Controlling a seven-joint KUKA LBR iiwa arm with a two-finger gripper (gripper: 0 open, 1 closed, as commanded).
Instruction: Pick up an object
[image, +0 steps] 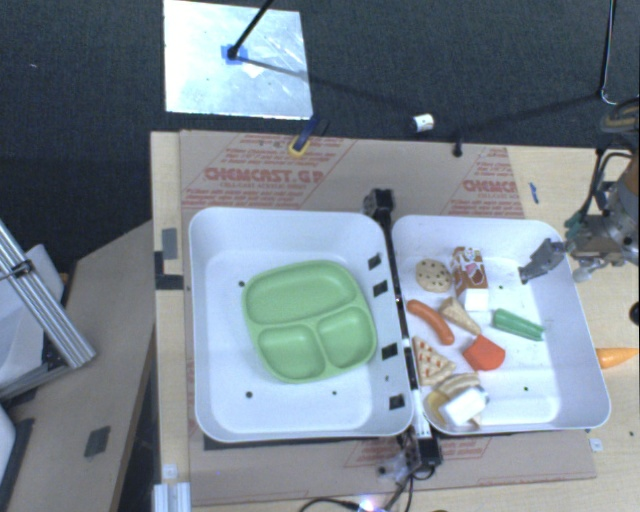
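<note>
We see two white bins side by side on the bench (250, 165). The left bin (215, 330) has a big green plate (308, 318) with three parts, near its middle. The right bin (570, 340) has toy food, mostly by its left edge. A red sausage (431, 321) lies there, with a pizza slice (430, 360) below it. A green piece (517, 323) and a red piece (484, 353) sit near the middle. A round cookie (433, 274) and a small packet (467, 266) are up by the top edge. A white block (464, 405) rests on something tan in the bottom left corner; we can't tell what it is. The gripper (536, 263) hangs over the right bin's top right part, holding nothing. Its fingers look apart. The arm is cut off at the side.
</note>
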